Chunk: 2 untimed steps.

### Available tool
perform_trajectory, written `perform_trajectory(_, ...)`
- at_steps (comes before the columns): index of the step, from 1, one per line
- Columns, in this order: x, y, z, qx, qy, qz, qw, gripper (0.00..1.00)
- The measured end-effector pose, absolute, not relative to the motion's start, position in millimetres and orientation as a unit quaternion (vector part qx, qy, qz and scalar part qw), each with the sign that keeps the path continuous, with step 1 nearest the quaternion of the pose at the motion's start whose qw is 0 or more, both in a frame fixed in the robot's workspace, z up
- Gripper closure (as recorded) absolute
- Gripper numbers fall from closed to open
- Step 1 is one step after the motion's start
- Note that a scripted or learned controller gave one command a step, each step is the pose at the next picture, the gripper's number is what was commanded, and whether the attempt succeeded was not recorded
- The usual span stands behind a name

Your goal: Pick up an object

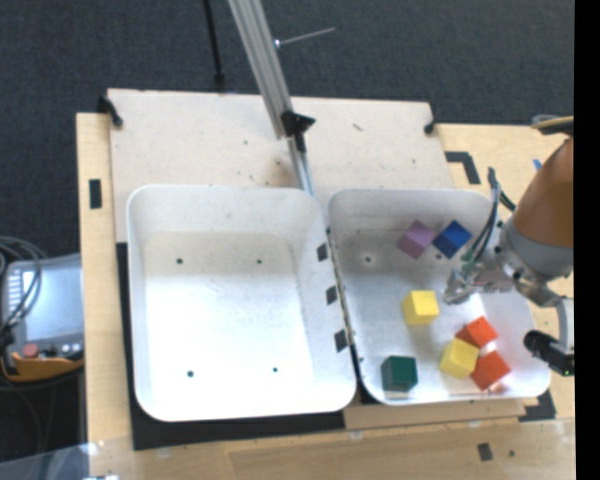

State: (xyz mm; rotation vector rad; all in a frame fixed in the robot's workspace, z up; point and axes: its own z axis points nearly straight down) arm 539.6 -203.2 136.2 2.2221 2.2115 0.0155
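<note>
The right bin (380, 213) holds several small blocks: a pink one (416, 239) and a blue one (452, 238) at the back, a yellow one (420, 307) in the middle, a dark green one (399, 373) at the front, and a cluster of an orange one (479, 332), a yellow one (459, 358) and a red-orange one (491, 370) at the front right. My gripper (461, 289) hangs over the right side of this bin, between the blue block and the orange one, just right of the middle yellow block. I see nothing between its fingers.
The left bin (145, 268) lies beside the right one, sharing a middle wall. A slanted aluminium rail (260, 53) rises from behind the bins. The arm's orange band (550, 203) sits at the right edge. A grey box with cables (30, 313) stands off the bench's left.
</note>
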Motion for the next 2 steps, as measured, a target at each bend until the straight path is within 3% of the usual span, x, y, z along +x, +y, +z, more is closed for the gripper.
perform_trajectory(2, 547.1, -201, 234, 0.705, 0.709, 0.0019, 0.004, 1.00)
